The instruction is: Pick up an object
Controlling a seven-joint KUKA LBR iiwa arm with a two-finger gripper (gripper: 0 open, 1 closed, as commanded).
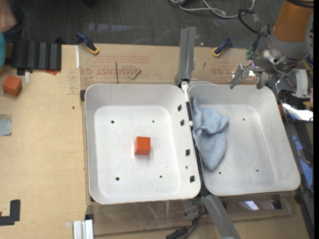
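Note:
An orange cube (142,146) rests near the middle of the left bin (99,183). A crumpled blue-grey cloth (209,134) lies against the left wall of the right bin (279,178). My gripper (247,80) hangs over the far rim of the right bin, up and to the right of the cloth. It is open, its two fingers (235,79) spread apart with nothing between them.
A grey divider post (187,54) stands behind the seam between the bins. On the bench at the far left sit another orange block (12,85) and a black ribbed part (37,55). Clamps (87,43) hold the cardboard backing. Cables lie at the top.

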